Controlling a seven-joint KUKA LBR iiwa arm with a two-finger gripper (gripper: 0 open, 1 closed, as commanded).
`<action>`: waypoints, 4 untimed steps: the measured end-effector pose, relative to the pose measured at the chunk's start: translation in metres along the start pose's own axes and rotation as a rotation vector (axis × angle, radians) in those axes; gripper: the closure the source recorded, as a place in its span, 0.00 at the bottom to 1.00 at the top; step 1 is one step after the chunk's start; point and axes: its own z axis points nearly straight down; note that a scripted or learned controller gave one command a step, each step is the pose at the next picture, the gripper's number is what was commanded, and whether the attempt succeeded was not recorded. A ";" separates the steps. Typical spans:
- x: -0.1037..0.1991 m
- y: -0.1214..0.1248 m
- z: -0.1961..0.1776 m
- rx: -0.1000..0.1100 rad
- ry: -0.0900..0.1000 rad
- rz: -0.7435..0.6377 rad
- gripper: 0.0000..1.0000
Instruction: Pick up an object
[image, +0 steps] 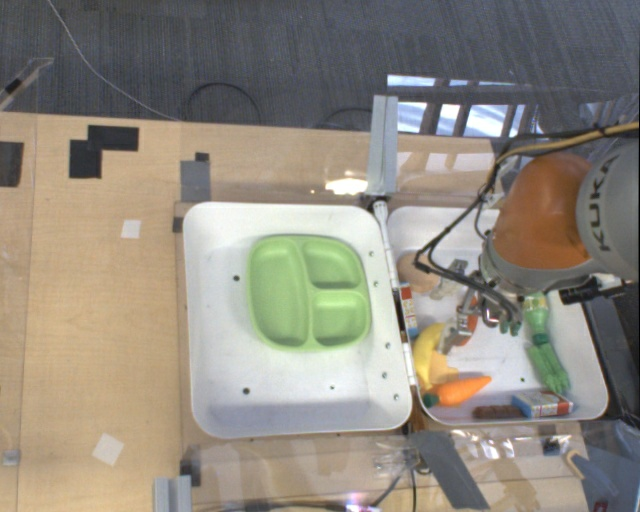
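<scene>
The gripper (470, 325) is being held low over the right bin (590, 395), just above and beside the banana (428, 352); whether its fingers are apart or together cannot be told, since they are too small and cluttered to be read. A carrot (462, 389) is lying just below the banana, a green bottle (542, 345) is lying along the bin's right side (partly under the arm (540, 215)), and a green tray (307, 291) is resting in the left bin (215, 390).

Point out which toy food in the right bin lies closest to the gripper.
The banana: it lies just left of the gripper, while the carrot sits farther below.
</scene>
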 end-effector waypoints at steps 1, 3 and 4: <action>-0.014 -0.026 0.015 -0.001 -0.005 -0.076 0.00; -0.053 -0.051 0.017 0.001 -0.004 -0.416 0.00; -0.070 -0.024 0.018 -0.001 -0.004 -0.391 0.00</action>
